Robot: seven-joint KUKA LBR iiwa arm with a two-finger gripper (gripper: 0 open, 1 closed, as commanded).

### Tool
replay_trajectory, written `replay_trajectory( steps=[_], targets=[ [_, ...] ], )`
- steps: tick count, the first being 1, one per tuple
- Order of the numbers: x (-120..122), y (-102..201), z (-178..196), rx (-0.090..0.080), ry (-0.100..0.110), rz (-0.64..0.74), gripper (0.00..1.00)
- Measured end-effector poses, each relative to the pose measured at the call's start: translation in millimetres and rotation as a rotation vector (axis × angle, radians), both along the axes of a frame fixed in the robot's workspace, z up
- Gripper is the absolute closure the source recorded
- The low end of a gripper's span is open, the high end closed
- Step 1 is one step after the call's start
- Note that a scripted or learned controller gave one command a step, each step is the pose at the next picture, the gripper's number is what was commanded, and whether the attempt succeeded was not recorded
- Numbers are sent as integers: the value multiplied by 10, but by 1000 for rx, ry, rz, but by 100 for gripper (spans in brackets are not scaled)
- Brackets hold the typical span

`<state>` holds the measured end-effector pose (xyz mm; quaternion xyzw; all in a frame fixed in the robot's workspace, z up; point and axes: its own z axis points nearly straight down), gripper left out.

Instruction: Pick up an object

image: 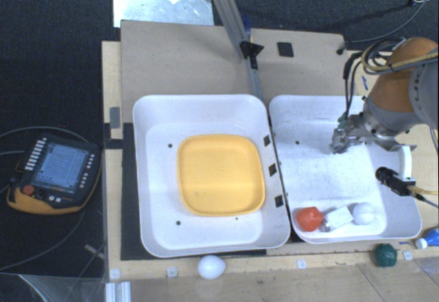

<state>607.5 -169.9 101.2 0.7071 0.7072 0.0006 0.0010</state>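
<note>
Objects for picking: red round ball [309, 218], small white block [337, 217], white ball [363, 212], all along near edge of right white bin [302, 122]. Left white bin [154, 177] holds square yellow plastic plate [221, 174]. Gripper [341, 141] low over right bin's far part, grip state unclear.

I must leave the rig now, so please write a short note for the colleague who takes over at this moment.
Gripper: low over the upper part of the right bin, nothing seen between its fingers.
Right bin, near edge: red ball, small white block, white ball.
Left bin: yellow plate.
Outside the bins: white egg-shaped object, dark green ball.
Done: nothing picked yet.
Left: grasp and lift one object.
</note>
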Motion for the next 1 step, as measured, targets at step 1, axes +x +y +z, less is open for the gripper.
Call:
replay_trajectory(
  steps=[1],
  targets=[
    [-36, 63, 465, 0, -3, 1, 100]
  ],
)
